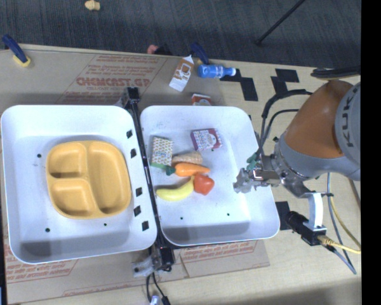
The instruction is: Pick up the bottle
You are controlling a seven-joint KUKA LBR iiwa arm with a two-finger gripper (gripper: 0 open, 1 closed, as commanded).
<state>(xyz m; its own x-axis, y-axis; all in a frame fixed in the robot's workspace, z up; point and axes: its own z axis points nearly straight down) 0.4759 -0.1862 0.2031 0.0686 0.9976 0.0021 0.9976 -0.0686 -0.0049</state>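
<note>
The left bin carries one thing, a yellow divided tray lying flat near its middle, its three compartments bare. It looks set there as a receiving place, well apart from the loose goods.

A black clip at the top of the seam pins the two bins edge to edge, likely so neither slides when the arm pushes.

The right bin has its contents bunched toward its left half: a patterned packet, a carrot just beside a banana, a red pepper-like piece touching the banana's end, and a purple carton a little apart toward the top. None of these reads as a bottle.

The only bottle I can find is a small blue one lying on its side on the counter, outside and above the right bin, near a small white-and-brown carton. Lying down, it would probably roll if nudged.

The hand hangs low over the right bin's right side, near the rim and well apart from the blue bottle. Nothing is visible between its fingers, and I cannot tell whether they stand wide or narrow. By my judgement the pick has not begun.
</note>
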